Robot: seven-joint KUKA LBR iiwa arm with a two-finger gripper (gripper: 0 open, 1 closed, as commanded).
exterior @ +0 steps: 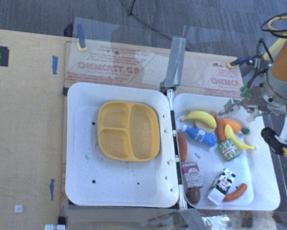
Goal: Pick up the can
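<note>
You are looking at a yellow divided plate (129, 131) lying in the middle of the left bin (76, 181). In the right bin (264, 169), a banana (200, 116) is lying near the far edge, a blue bottle (200, 136) just below it, and a milk carton (222, 185) and a sausage (235, 192) are sitting near the front edge.

Yellow divided plate (129, 131) in left bin (75, 146), green can (229, 150) in right bin (265, 184)
</note>
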